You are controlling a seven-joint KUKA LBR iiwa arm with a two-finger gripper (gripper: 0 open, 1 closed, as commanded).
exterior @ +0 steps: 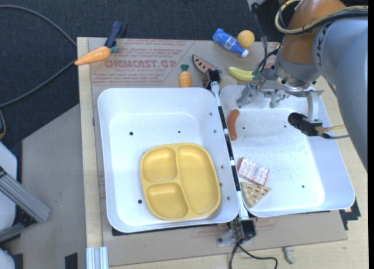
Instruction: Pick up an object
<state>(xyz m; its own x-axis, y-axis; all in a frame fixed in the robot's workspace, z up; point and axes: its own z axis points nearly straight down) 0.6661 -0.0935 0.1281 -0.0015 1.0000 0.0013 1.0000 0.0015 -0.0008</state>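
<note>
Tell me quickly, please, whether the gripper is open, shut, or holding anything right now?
Gripper: cannot be told from this view; it sits at the far edge of the right bin, near the sausage, with nothing seen held.

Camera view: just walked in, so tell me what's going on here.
A grey arm reaches in from the right, its gripper low over the far end of the right bin. Nothing can be seen held. A sausage lies at that bin's left wall, with a red-and-white packet and a cracker nearer the front. The left bin holds a yellow divided tray. A carrot and banana lie outside the bins.
</note>
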